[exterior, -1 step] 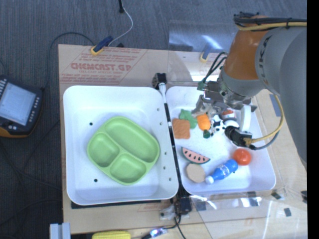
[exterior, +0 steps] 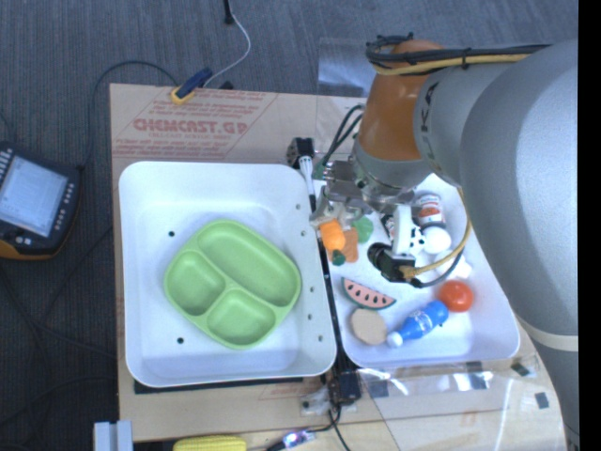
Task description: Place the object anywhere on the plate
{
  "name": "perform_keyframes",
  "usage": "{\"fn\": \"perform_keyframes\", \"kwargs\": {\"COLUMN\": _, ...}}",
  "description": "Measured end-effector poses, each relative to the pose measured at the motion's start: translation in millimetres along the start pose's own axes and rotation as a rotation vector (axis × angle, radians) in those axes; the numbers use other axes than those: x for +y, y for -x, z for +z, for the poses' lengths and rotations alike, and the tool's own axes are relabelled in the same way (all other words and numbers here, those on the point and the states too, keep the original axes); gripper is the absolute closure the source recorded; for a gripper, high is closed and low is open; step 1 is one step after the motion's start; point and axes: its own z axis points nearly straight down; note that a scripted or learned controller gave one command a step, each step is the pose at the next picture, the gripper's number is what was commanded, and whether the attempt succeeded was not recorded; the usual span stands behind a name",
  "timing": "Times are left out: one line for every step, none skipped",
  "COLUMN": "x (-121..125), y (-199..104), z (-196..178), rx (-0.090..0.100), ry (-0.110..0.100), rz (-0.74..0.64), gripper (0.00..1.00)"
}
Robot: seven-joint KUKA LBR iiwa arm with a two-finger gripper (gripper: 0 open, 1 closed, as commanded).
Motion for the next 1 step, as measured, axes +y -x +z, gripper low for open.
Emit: {"fn": "perform_keyframes", "kwargs": {"x": 0.8, "y": 2.0, "z": -1.5, "rx": 0.000, "ry": 0.003, "rz": 0.003, "gripper": 0.00}}
